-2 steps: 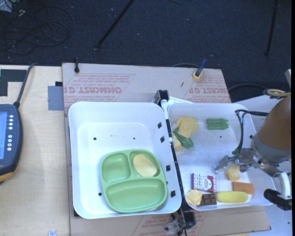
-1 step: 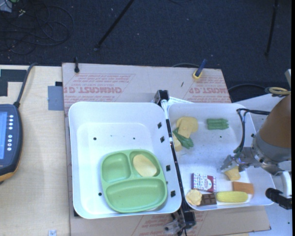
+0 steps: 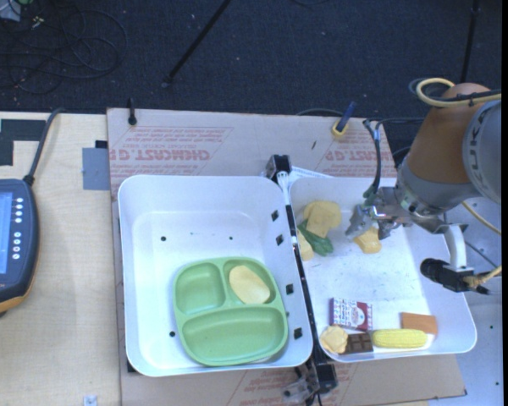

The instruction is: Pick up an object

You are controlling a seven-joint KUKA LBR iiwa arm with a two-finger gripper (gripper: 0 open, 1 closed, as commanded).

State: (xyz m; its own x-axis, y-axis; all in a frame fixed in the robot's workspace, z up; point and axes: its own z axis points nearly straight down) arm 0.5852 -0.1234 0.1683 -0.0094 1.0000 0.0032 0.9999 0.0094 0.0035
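My gripper (image 3: 366, 223) hangs low over the upper middle of the right bin (image 3: 447, 299), at the end of the grey arm with its orange band (image 3: 444, 138). A small yellow chunk (image 3: 370, 243) lies just below and in front of the gripper, touching or nearly touching it. To its left sit a larger pale yellow piece (image 3: 323, 216) and a green item (image 3: 318, 244). Along the bin's near edge lie a red and white box (image 3: 350, 314), a yellow corn cob (image 3: 398, 339), an orange block (image 3: 418, 322), a brown piece (image 3: 361, 342) and a round yellow piece (image 3: 334, 339).
The left bin (image 3: 152, 218) holds a green divided plate (image 3: 229, 328) with a yellow item (image 3: 250, 284) in its upper right compartment. A black divider (image 3: 289, 252) runs between the bins. A tablet (image 3: 4, 244) lies on the bench at far left.
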